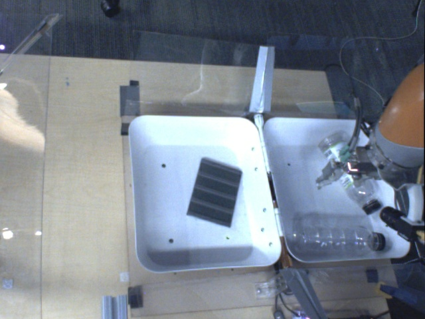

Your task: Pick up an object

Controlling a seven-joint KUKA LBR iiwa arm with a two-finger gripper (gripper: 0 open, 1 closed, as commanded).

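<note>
Bottle (332, 239) lies in the right bin (292, 151), below the hand (340, 168).

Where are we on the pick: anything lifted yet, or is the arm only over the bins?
Nothing looks lifted. The dark ribbed rectangular pad lies flat in the left white bin; a clear plastic bottle with a dark cap lies along the right white bin's near edge. The gripper is low over a smaller clear plastic bottle; whether it grips is unclear. Lifting remains.
</note>
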